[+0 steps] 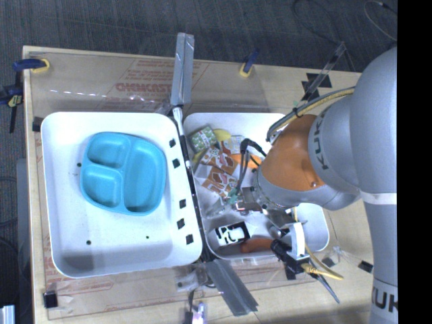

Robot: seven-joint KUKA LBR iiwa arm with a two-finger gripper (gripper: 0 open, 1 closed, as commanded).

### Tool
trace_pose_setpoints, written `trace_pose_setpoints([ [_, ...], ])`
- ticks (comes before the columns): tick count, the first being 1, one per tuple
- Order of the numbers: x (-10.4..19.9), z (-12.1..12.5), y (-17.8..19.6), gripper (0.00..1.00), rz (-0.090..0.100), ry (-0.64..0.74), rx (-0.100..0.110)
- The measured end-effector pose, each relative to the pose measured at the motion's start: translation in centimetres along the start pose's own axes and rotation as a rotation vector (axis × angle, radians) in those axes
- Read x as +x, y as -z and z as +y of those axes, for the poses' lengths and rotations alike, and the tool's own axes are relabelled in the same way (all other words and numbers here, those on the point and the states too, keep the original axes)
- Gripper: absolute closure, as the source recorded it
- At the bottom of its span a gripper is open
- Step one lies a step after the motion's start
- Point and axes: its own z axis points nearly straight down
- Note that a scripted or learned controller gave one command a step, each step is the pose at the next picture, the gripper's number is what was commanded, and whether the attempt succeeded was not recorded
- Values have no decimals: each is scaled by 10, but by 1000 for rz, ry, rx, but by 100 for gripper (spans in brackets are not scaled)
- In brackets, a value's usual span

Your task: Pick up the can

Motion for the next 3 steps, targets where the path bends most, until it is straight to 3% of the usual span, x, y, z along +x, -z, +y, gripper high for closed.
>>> trace_pose_setpoints([
  [3, 0, 0, 0, 0, 0, 0, 0],
])
